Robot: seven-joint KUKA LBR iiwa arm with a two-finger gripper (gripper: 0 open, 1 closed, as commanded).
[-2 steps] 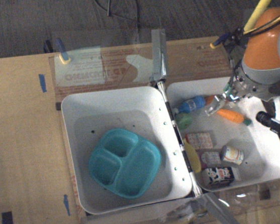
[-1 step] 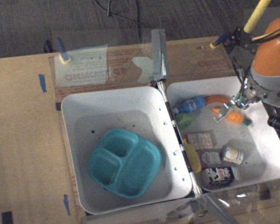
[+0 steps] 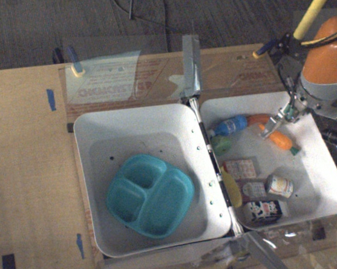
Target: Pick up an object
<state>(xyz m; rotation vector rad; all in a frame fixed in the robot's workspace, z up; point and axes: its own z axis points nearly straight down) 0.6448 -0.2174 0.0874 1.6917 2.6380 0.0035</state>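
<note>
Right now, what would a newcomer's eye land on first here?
Probably the teal divided plate, alone in the left bin. Next, the clutter in the right bin: an orange carrot, a blue bottle, a small can. The gripper sits just above the carrot.

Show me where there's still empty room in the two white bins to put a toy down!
In the left bin, the floor behind the teal divided plate is bare. In the right bin, there is bare floor between the carrot and the can, toward the right wall. Its left side is crowded: blue bottle, banana, cartons.
</note>
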